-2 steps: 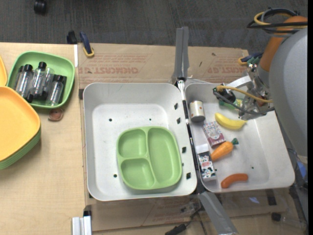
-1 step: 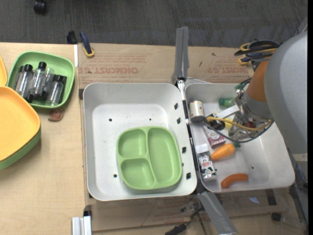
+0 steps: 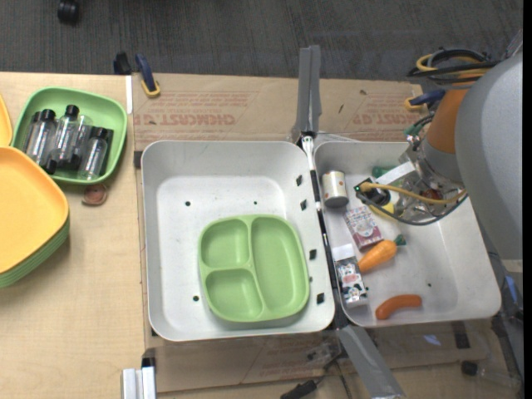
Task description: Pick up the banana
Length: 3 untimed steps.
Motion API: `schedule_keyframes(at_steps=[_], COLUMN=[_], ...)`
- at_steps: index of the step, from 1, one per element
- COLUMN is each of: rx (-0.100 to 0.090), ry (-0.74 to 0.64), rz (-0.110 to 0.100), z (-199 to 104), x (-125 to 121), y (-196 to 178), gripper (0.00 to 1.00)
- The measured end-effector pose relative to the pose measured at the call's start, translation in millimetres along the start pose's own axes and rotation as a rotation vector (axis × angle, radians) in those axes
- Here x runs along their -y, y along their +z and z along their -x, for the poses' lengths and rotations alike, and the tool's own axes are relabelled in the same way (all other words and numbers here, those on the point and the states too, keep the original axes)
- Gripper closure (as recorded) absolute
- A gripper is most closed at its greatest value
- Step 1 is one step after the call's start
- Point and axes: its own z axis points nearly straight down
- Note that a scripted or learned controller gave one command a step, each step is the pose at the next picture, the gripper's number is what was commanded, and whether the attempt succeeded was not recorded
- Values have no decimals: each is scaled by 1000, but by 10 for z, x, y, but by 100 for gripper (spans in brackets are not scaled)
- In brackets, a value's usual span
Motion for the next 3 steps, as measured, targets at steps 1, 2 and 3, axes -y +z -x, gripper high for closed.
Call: schedule_keyframes(at_steps=[1, 2, 3], rx=[0, -1, 1], ry=[-252, -295, -227], rz=[-2, -1, -1], z=[445, 484, 921], x=[12, 104, 568], y=[115, 205, 214], gripper=[100, 100, 100])
